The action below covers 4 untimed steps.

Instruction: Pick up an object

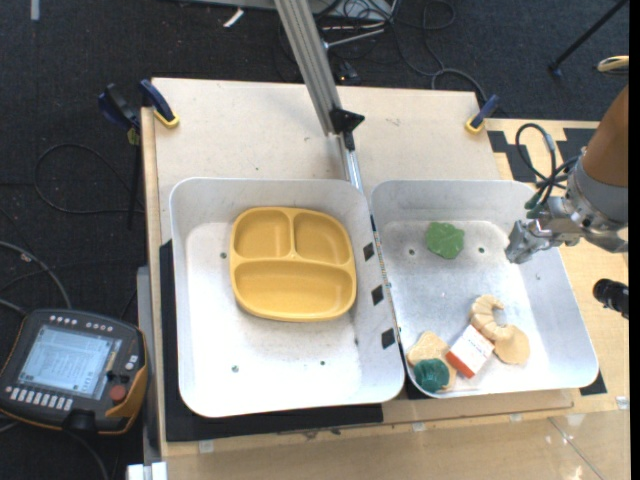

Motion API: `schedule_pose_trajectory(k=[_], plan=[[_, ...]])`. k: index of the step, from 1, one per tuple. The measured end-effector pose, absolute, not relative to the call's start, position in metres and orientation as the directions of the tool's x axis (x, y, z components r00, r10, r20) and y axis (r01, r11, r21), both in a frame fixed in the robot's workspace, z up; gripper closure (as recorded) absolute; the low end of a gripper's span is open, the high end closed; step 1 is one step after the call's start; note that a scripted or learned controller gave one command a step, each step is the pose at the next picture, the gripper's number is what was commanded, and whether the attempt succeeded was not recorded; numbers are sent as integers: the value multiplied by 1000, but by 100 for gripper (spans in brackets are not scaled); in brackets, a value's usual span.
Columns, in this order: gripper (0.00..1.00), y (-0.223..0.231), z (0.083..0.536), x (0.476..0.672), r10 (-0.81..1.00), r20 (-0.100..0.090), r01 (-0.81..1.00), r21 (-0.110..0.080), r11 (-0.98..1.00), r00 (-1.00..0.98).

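Two white bins sit side by side on the bench, and the right bin (pixel 560 298) is my reference point for everything here. The loose stuff is all in it: a lumpy green piece (pixel 445 240) up near its far wall, and a little cluster down by its near rim. That cluster is a small box (pixel 471 353), white with a red-orange face, lying tilted between some tan, cookie-looking pieces (pixel 497 328); another tan piece (pixel 424 347) and a dark green blob (pixel 432 373) are just beside it, toward the bin's near-left corner. There's print on the box but it's too small to read, so no brand from me.

The gripper (pixel 518 245) hangs over the bin's far-right part, near the green piece but apart from it. Nothing's between its fingers; whether they're spread or closed, can't tell.

Left of that bin, the other bin (pixel 200 368) holds a yellow three-compartment tray (pixel 293 264).
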State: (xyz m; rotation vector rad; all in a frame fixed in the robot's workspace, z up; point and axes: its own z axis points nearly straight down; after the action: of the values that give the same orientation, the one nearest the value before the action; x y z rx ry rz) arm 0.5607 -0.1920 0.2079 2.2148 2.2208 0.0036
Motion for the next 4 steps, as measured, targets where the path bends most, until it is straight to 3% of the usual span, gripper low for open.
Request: schedule_pose_trajectory(k=[1,4], plan=[[100,-188,269,557,1000,-3,1000,8,4,-4],[100,-26,262,585,1000,1,1000,2,8,-8]])
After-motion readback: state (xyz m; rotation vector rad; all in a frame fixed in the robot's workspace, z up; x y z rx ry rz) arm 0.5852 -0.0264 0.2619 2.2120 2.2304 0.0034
